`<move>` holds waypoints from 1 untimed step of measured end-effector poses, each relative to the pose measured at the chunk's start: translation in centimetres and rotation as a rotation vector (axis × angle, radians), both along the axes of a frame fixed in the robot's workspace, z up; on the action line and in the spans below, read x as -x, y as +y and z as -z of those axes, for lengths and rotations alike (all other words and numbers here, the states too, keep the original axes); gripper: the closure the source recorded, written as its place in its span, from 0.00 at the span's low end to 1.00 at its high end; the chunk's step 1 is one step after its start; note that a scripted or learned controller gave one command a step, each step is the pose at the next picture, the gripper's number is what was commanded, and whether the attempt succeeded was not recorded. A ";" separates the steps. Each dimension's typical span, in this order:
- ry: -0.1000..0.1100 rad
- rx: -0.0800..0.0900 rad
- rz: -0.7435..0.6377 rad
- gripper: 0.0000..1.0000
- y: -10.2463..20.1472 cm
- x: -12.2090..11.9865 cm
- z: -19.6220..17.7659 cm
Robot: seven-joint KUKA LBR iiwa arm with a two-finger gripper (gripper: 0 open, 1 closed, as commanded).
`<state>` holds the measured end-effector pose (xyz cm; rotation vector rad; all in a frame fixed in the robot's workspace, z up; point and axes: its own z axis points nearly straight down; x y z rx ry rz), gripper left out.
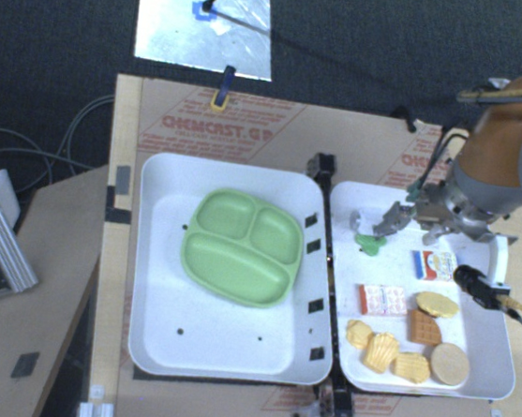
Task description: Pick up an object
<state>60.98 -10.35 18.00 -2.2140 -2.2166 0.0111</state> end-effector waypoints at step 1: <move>-0.012 0.001 -0.002 0.00 0.0 -0.3 -0.7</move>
